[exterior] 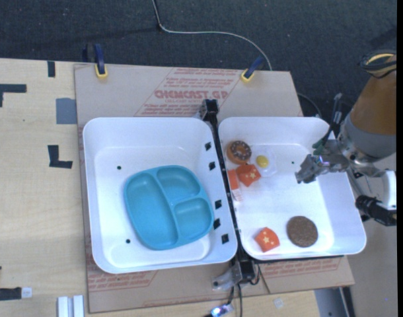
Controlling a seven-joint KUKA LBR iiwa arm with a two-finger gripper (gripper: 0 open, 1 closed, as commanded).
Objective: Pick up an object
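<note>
Counter [30, 197] is pale wood with black tape marks, a cardboard sheet [188, 94] clamped on it by two blue-yellow clamps, dark carpet-like floor [69, 12] beyond with a thin cable [208, 33] trailing across it

Two shallow white bins side by side on the cardboard, black clips along the shared wall. Left bin [96, 144] holds a blue divided plate [168, 205], three compartments, nothing on it

Right bin [350, 243] is the landmark for the small stuff: arm [376, 111] comes over its right rim, hand [309, 170] hangs low over the bin's right-middle, nothing seen between the fingers, whether they are apart or together I cannot tell, too dark and small

Objects in the right bin, big to small: brown round cookie-like disc [302, 231] near the bin's front right; sprinkled donut [240, 151] at back left; orange-red block with a yellow star [248, 176] just in front of the donut; a second red-orange block [267, 239] at the front, just left of the disc; small yellow piece [262, 160] just right of the donut, seems to sit in something clear, hard to tell. All well apart from the hand, closest is the yellow piece

Handling guess: toy food, likely light rigid plastic, smooth so could slip or skid on the slick bin floor. Blocks look easiest, pinch across two flat opposite sides. Disc is flat and low, needs edge-to-edge grip across its width, could be missed. Donut: across the outer rim
</note>
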